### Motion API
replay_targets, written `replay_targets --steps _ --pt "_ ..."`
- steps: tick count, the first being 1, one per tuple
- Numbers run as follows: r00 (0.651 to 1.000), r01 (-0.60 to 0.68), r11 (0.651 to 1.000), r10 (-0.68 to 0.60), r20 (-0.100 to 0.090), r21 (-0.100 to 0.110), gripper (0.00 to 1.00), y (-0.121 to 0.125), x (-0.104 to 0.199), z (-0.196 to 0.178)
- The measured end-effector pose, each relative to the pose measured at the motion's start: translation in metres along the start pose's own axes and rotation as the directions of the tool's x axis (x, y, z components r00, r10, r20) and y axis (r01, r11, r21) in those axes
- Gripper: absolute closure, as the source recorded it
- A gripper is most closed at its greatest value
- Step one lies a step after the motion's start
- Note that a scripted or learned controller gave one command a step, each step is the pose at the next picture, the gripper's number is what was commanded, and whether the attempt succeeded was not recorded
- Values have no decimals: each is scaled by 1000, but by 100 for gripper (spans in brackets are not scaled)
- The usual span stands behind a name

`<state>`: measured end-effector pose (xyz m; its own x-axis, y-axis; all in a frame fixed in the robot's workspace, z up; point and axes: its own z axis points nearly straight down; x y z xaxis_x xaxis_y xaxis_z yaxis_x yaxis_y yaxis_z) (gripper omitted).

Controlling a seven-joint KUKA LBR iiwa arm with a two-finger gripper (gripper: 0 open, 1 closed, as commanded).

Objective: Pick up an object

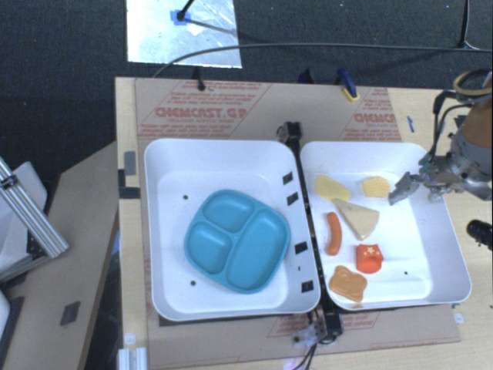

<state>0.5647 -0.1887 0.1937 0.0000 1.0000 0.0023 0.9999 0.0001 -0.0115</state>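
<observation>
1. Two white bins sit side by side on the desk (231,102): left bin (166,206) and right bin (439,245).
2. We see a blue divided plate (237,240) in the left bin, lying flat near its middle.
3. We count six food items in the right bin: a pale yellow piece (333,187), a small yellow block (376,186), a cream wedge (360,218), a red sausage (333,233), a red-orange piece (369,258) and an orange-brown piece (347,284).
4. Yellow piece and block are near the bin's far side; wedge and sausage sit mid-bin, just beside each other; the other two are nearer the front edge.
5. We see the arm coming in from the right, with the gripper (403,189) over the right bin's far right part, just right of the small yellow block.
6. Gripper state: we cannot tell, the view is too small and blurred there.
7. We see nothing held in it; all items lie on the bin floor.
</observation>
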Motion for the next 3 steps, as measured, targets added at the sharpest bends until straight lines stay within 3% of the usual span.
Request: replay_targets --steps 1,3 --pt "1000 3 1000 -3 3 -13 0 3 1 -8" --pt "1000 5 1000 -5 2 -10 0 11 -4 92"
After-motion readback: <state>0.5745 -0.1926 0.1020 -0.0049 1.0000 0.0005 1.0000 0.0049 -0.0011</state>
